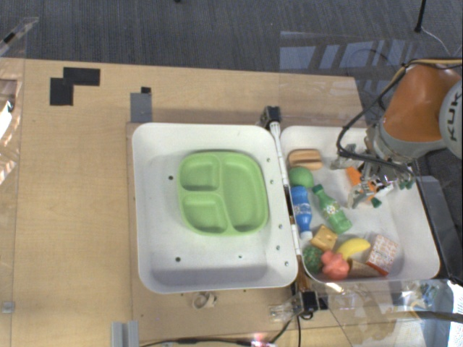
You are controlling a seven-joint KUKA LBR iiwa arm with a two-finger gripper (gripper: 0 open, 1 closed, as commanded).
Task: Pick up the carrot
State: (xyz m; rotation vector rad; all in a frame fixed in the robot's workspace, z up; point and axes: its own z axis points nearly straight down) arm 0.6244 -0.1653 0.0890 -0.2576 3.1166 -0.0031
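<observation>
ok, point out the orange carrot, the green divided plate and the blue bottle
orange carrot (359, 189): camera view, orange body under the arm's wrist
green divided plate (252, 166): camera view, rim, right side
blue bottle (302, 208): camera view, mid body

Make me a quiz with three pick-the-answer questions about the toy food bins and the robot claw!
1. Where is the green tray?
A. In the left bin
B. In the right bin
C. On the floor

2. What colour is the bottle lying next to the wall between the bins?
A. Red
B. Blue
C. Black

3. What is the carrot doing?
A. Lying on the green tray
B. Sitting at the claw, over the right bin
C. Standing on the bench outside the bins

Answers:
1. A, the tray fills the middle of the left bin.
2. B, its body is blue with a white cap.
3. B, the orange carrot shows right at the claw tips.
</observation>
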